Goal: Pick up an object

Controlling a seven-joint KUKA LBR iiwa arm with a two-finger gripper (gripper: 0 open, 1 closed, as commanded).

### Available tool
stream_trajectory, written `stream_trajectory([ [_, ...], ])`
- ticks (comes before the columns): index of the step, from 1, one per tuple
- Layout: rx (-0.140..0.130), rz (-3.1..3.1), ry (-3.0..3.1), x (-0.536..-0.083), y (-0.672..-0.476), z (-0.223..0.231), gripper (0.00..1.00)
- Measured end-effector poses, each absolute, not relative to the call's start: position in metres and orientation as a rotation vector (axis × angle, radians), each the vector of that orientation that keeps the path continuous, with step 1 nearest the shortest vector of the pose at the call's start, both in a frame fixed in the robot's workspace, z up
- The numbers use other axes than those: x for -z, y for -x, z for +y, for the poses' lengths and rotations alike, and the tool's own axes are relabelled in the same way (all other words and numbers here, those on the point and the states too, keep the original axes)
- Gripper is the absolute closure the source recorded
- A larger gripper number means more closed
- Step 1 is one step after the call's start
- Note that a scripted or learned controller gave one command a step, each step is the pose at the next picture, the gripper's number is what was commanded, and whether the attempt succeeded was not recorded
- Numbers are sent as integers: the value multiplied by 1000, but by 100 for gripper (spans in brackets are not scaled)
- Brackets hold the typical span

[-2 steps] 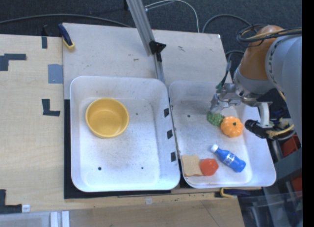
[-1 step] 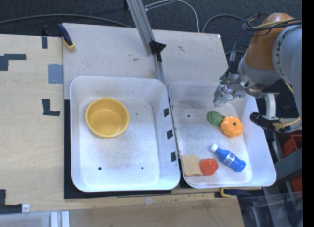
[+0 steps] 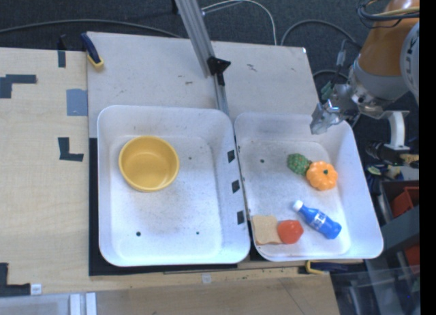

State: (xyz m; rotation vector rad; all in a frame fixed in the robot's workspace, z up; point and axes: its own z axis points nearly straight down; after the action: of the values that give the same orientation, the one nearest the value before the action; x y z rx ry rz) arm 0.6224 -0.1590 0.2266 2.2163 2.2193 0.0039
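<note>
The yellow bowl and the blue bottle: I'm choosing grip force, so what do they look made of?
Yellow bowl: probably moulded plastic, with one even colour and a smooth, slightly glossy rim.
Blue bottle: likely plastic too, with a shiny blue body and a white cap; too small to be sure.

The robot arm (image 3: 392,54) has a rounded orange band above the wrist, between pale grey housing sections. Below it sits a cluttered metallic wrist block with dark cables looping around it. The small silver-grey gripper (image 3: 321,124) looks angular and shiny.
</note>
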Motion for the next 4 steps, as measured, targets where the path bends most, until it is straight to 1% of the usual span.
stream_trajectory([
  [1, -3, 2221, -2217, -273, -623, -159, 100],
  [2, 2, 2227, -2219, -259, -602, -120, 100],
  [3, 2, 2229, -2218, -260, -575, -76, 100],
  [4, 4, 2230, -2218, -245, -561, -30, 100],
])
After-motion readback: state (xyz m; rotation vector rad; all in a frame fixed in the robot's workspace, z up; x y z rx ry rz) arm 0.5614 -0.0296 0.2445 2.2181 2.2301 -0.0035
